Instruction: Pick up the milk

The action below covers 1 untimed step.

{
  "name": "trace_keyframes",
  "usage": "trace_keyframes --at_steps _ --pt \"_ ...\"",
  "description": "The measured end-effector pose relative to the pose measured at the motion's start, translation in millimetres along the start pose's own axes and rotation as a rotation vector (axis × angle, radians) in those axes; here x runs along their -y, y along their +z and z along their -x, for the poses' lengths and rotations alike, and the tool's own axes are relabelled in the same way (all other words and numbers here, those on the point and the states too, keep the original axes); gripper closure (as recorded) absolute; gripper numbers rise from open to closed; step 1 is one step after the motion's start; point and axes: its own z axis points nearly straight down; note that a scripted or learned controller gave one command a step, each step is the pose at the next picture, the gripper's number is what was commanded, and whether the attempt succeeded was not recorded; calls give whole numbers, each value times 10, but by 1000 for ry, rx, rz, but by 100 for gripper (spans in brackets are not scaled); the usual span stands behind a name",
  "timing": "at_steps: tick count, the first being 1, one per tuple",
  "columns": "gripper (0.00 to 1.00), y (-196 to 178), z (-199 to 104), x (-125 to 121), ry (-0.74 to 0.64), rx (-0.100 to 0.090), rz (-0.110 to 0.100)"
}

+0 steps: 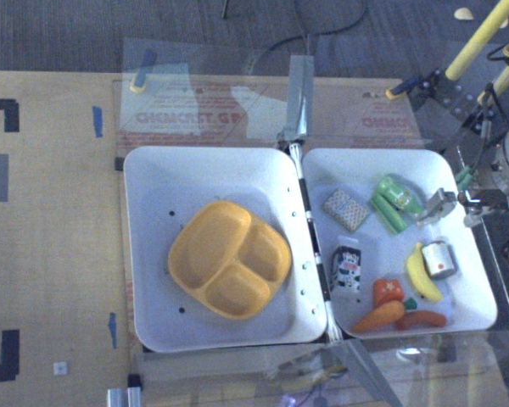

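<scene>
Milk carton [348, 270] lies in the right bin [407, 161], near its left wall, w/ a grey patterned packet [345, 209] above it and a tomato [388, 291] and carrot [378, 316] to its lower right. Gripper [449, 207] sits at the bin's right edge beside a green bottle [394, 199], nothing betw. its parted fingers. Yellow tray [230, 259] in left bin [153, 227].

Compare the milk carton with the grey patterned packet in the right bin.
The milk carton is black and white with a cow-like print; the grey packet has a fine checked pattern. The carton lies square to the bin's left wall, low down; the packet sits higher, turned diagonally. Both are small, lying flat, apart from each other and from the tool.
</scene>
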Motion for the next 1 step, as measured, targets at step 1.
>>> trace_keyframes --at_steps 1 --pt "0 1205 -652 -141 -174 -1 0"
